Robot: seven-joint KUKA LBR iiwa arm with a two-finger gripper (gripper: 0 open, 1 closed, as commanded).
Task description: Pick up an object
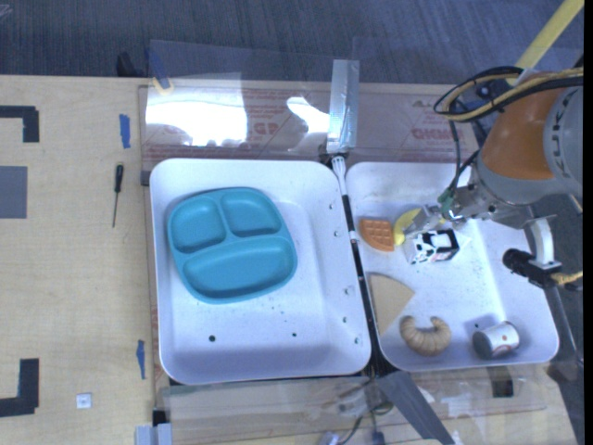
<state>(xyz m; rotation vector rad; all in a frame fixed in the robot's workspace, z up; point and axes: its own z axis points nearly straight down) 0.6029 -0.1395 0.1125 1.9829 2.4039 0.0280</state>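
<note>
A: Where is the arm (533, 146)?
B: It comes in from the right and hangs over the right bin (482, 276), with the gripper (434, 219) near that bin's upper left part.
A: Fingers open or closed? Anything in them?
B: I cannot tell; the tip is small and blurred against the clutter, so I won't claim a hold.
A: What lies under it?
B: A black-and-white toy (434, 246) just below the tip, a yellow piece (406, 222) just beside it, and an orange waffle (376, 234) close to the bin's left wall.
A: Anything else in that bin?
B: A tan wedge (391, 295) along the left wall, a croissant (425, 334) near the bottom edge, a metal can (496, 339) toward the bottom right corner.
A: And the left bin (315, 341)?
B: A blue tray (232, 242) with three compartments, in its upper left half.
</note>
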